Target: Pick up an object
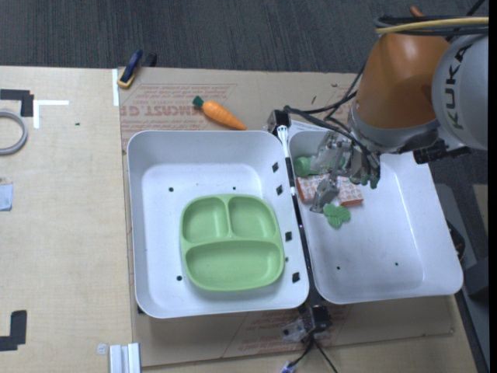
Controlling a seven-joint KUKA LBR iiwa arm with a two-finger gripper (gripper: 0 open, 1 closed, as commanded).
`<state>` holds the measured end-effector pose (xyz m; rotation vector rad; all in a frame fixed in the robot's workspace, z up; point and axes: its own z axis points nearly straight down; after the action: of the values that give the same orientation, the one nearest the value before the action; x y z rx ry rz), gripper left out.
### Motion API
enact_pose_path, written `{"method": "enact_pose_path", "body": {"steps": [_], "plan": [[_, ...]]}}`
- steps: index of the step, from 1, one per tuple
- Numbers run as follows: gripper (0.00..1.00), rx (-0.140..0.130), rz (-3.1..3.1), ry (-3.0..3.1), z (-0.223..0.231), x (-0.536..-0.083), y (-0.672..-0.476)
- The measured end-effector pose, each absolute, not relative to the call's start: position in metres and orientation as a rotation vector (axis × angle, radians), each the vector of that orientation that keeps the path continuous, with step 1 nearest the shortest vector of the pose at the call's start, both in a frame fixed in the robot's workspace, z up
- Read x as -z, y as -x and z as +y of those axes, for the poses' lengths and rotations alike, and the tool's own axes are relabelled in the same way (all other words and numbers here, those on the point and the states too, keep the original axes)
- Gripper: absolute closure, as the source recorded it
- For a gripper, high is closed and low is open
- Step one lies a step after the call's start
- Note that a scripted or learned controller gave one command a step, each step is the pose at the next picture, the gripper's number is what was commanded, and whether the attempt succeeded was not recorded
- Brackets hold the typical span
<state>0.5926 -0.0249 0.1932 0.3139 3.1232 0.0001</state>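
Two white bins sit side by side on the bench: left bin (147, 231) holds a green divided plate (231, 242), lying flat w/ three compartments. Right bin (404, 247) has the objs clustered at its upper-left corner: a red-and-white box (351, 196), a small green piece (338, 214) just below it, and another green item (302, 164) near the bin wall. Arm (411, 68) reaches in from the right; gripper (332, 179) hangs over that cluster, right at the box. Cannot tell how far the jaws are apart, nor whether anything sits between them. Outside the bins, a toy carrot (220, 113) lies on cardboard behind the left bin; a blue marker-like item (130, 67) is further left.
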Motion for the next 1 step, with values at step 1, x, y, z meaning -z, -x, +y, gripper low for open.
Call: {"method": "enact_pose_path", "body": {"steps": [1], "plan": [[0.0, 0.0, 3.138, 0.069, -0.0411, -0.1929, -0.5755]]}}
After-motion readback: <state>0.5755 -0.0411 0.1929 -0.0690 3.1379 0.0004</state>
